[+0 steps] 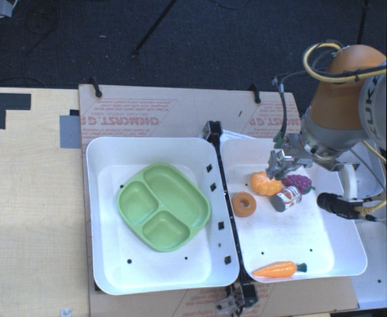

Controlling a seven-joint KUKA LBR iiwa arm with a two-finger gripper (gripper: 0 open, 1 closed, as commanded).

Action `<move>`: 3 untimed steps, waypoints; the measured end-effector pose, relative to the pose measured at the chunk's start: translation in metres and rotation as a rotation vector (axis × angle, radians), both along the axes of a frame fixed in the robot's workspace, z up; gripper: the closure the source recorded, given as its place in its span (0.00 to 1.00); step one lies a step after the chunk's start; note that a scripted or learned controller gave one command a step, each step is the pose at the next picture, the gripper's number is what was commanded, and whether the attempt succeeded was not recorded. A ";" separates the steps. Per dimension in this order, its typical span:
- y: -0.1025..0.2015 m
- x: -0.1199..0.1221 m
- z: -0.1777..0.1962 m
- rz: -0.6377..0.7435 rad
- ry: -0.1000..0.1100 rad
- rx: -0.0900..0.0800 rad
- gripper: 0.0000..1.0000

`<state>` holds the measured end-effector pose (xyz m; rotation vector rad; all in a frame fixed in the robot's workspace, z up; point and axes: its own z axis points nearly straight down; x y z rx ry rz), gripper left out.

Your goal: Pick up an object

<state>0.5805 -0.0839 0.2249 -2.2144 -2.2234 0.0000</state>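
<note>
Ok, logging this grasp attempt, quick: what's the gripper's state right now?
Gripper: low in the right bin, right above the orange toy and purple grapes; whether it is open, shut or holding anything cannot be told.

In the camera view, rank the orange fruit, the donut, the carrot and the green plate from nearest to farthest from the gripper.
Measured from the gripper:
1. Orange fruit, just below it in the right bin.
2. Donut, further left, near the divider between the bins.
3. Carrot, at the right bin's near edge.
4. Green plate, in the left bin.
</note>
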 end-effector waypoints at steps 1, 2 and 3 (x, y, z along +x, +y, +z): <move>0.053 -0.003 -0.010 0.000 0.002 0.000 1.00; 0.102 -0.021 -0.008 0.000 0.003 0.000 1.00; 0.156 -0.026 0.005 0.000 0.000 -0.001 1.00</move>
